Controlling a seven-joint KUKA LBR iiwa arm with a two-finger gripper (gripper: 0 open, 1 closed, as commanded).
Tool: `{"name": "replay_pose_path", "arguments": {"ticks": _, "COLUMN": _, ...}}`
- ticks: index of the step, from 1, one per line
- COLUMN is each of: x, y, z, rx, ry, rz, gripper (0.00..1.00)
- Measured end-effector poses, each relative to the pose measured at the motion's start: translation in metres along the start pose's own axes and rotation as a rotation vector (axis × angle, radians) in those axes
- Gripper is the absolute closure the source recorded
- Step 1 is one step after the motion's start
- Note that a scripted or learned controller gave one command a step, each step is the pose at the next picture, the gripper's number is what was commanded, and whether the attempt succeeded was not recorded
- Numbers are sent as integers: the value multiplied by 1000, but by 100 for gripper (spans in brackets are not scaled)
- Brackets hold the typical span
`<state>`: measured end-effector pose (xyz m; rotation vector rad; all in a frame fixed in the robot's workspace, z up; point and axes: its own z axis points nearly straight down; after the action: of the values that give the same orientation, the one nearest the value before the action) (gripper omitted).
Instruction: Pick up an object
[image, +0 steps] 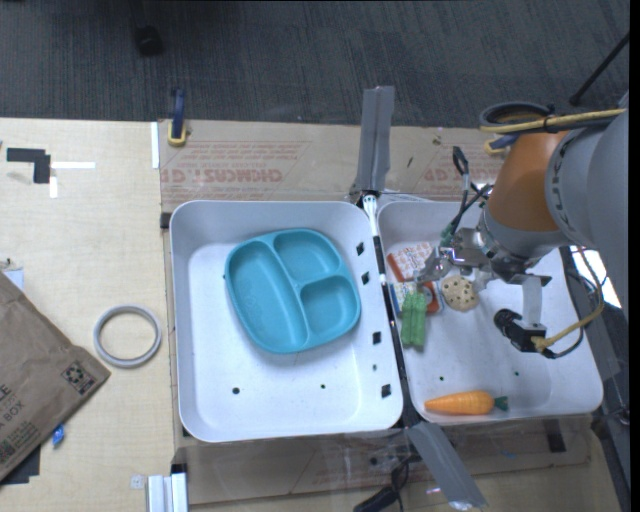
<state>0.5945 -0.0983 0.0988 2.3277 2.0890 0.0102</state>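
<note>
You have the arm (560, 190) over the right bin (560, 400), with the gripper (447, 258) low at a crowded spot: a red packet (405, 262), a green thing (413, 322) and a cookie (459, 292) lie close together there. I cannot tell if the hand is open or closed. The risk is that it pushes these aside or catches two; the carrot (462, 403), alone near the front, is safer.

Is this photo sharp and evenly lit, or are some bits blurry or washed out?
In the camera view the light is soft and even; the blue plate and carrot look crisp. The white bins are bright, almost washed out, with faint shadows along their walls. The arm, nearest the lens, looks softer, and small items by the gripper are hard to make out.
</note>
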Motion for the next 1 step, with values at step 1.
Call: {"name": "replay_pose_path", "arguments": {"ticks": 1, "x": -2, "y": 1, "z": -10, "rx": -3, "ry": -3, "rz": 5, "gripper": 100}}
